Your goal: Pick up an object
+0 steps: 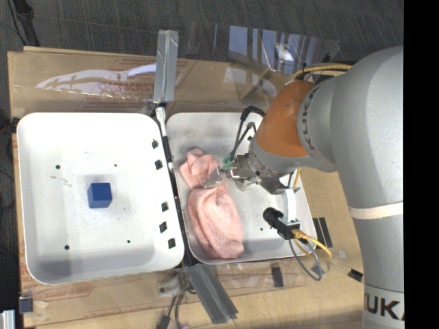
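Note:
A crumpled pink cloth (211, 208) lies in the right bin (206, 123), stretching from its middle down to the front wall. My gripper (226, 172) hangs low over the right bin, right at the cloth's upper right edge, under the orange wrist band (285, 127). Its tips sit close to or against the cloth. A small blue cube (100, 195) rests alone on the floor of the left bin (41, 132), far from the gripper.
The large grey arm (357, 149) covers the right side of the bench and the right bin's right wall. A black connector with yellow cable (288, 228) hangs over that bin's front right corner. A metal divider bracket (166, 67) stands between the bins at the back.

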Controlling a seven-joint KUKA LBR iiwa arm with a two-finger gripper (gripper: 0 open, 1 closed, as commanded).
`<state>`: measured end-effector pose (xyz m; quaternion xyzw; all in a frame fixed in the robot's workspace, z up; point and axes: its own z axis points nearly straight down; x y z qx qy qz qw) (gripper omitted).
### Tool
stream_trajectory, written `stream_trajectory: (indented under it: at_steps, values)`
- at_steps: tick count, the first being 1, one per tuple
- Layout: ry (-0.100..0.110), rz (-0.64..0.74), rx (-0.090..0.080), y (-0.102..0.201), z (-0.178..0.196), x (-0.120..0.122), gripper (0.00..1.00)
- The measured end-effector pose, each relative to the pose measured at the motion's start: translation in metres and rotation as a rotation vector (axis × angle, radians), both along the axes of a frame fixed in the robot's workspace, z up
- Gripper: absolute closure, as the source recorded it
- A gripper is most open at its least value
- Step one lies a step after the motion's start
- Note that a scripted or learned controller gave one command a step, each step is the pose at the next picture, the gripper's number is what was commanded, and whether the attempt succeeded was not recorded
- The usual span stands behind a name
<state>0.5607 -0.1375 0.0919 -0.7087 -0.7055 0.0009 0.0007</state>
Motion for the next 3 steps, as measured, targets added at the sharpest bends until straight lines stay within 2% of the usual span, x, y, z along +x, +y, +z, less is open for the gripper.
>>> stream_trajectory:
  at_steps: [1, 2, 3]
  values:
    - [-0.003, 0.090, 0.001, 0.009, 0.000, -0.035, 0.00]
    - [-0.001, 0.214, 0.001, 0.017, 0.000, 0.033, 0.00]
    - [-0.001, 0.259, 0.001, 0.034, 0.000, -0.042, 0.00]
